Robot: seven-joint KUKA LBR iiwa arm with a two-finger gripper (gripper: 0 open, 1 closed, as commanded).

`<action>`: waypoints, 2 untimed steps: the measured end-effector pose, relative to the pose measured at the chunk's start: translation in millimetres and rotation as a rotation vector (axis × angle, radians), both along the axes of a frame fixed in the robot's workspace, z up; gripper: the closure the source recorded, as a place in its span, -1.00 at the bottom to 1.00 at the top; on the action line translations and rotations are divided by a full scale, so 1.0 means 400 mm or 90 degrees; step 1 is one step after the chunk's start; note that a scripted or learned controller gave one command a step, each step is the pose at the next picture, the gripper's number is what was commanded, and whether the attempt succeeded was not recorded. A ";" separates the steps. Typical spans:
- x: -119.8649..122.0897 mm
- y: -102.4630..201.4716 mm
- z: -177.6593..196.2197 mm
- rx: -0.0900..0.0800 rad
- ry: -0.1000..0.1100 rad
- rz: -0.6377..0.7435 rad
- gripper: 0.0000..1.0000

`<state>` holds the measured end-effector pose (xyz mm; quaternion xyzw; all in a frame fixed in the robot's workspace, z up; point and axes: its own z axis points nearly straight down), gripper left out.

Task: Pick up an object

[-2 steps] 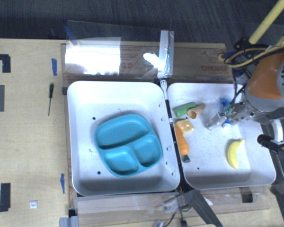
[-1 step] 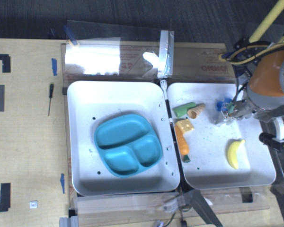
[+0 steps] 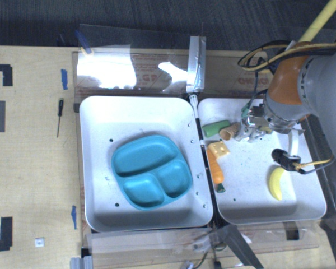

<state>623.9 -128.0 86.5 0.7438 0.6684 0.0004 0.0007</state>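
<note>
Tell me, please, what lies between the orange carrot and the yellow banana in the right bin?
In the camera view, the stretch between the carrot and the banana is bare white floor of the right bin, with a few tiny dark specks only.

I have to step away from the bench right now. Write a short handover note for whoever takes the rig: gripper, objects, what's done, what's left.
Gripper: low over the upper left of the right bin, beside the tan piece; nothing seen between its fingers.
Right bin: green piece, tan piece, yellow wedge, carrot, banana.
Left bin: blue divided tray.
Done: no pick visible.
Left: grasp and lift one object, probably the tan piece.
</note>
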 end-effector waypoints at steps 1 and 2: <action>0.001 0.000 -0.001 0.000 0.000 0.001 -1.00; -0.135 -0.145 0.159 0.000 0.000 -0.056 -1.00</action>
